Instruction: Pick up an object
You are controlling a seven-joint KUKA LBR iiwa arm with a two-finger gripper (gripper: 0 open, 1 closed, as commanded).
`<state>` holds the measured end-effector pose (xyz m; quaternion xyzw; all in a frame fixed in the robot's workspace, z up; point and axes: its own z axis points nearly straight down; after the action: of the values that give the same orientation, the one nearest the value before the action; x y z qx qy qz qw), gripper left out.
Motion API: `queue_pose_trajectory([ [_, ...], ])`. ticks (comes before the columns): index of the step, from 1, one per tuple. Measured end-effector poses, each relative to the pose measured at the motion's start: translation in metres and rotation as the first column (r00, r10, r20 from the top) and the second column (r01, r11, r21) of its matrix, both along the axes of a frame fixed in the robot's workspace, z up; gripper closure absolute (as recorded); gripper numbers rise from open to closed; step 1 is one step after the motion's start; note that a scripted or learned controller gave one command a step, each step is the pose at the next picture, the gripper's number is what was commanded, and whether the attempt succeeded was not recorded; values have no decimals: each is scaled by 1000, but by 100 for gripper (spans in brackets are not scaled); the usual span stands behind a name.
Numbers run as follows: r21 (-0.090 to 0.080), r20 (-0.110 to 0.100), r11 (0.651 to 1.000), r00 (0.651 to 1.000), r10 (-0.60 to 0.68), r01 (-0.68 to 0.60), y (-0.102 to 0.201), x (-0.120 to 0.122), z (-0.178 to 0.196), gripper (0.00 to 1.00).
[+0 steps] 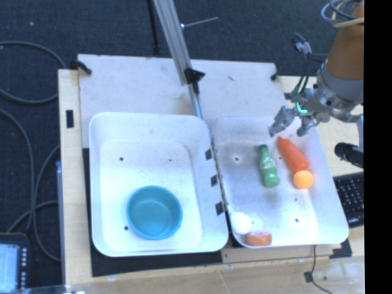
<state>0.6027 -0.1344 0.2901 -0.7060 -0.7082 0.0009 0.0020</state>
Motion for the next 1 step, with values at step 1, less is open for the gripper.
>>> queue_pose_trajectory([
  [1,0,5,1000,1000,0,0,0,1,3,0],
])
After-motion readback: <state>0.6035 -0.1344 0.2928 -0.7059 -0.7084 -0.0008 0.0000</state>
